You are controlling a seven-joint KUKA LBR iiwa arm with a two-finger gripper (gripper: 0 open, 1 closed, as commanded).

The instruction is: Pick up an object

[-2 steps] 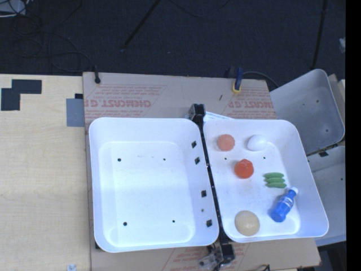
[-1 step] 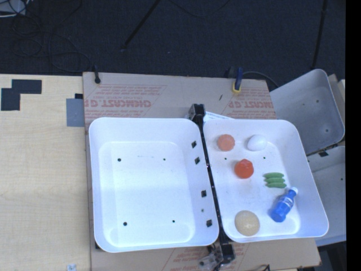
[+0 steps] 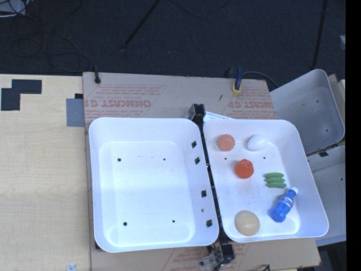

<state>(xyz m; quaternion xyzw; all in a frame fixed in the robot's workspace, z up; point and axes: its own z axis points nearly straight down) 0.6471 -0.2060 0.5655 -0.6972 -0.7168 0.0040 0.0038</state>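
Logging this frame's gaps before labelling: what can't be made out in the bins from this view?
All in the camera view:
Green item: too small and blurred; one piece or two is unclear.
White round object: washes into the white right bin; its outline is unclear.
Blue bottle: label too blurred to read.

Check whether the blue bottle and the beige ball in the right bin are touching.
Apart. The camera view shows a strip of bare floor of the right bin between the blue bottle and the beige ball.
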